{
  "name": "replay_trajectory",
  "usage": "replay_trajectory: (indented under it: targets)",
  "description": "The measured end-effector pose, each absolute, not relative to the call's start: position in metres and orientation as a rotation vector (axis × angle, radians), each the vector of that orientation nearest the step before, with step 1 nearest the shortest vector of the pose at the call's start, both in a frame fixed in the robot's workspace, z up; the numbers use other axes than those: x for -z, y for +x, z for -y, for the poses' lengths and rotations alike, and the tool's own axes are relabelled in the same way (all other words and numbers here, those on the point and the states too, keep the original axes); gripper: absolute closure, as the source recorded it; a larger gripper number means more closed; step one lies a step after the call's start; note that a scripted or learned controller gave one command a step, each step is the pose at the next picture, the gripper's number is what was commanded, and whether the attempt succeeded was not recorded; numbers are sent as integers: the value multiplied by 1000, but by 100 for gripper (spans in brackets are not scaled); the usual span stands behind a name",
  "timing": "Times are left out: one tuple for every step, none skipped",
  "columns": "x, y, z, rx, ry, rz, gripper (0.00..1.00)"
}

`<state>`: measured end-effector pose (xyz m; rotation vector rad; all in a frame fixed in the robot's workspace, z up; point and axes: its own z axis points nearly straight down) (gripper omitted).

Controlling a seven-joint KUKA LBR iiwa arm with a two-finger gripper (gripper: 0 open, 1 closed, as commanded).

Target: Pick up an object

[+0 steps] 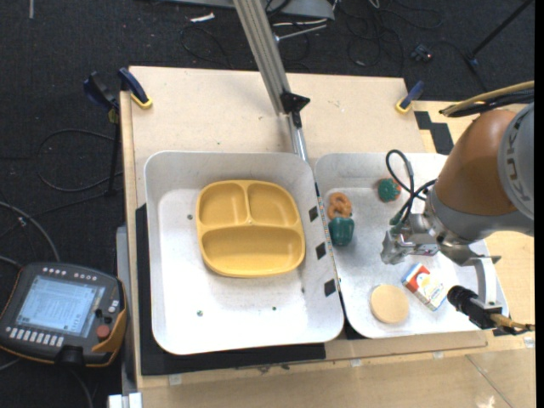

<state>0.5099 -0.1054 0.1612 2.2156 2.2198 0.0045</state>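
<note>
While fingers [399,249] hang, state unclear | small box [424,285] beside; tan disc [390,303], teal cup [342,229] near

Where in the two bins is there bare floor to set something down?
Left bin: bare floor all round the yellow tray, widest below it. Right bin: crowded; teal toy, pretzel, green ball, tan disc, small box and gripper leave one patch mid-bin.

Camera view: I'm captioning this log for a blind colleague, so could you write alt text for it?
A grey robot arm with an orange band reaches from the right over the right-hand white bin, which holds a tan disc, a small colourful box, a green toy, a brown ring and a teal ball. The left bin holds a yellow divided plate.
</note>
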Motion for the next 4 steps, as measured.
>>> replay_trajectory:
  targets:
    - [-207, 513, 113, -4, 2216, -2220, 100]
    - [-250, 515, 114, -4, 2214, -2221, 100]
    - [-238, 531, 62, -1, 2213, -2231, 100]
    - [-247, 539, 5, -3, 2212, -2231, 100]
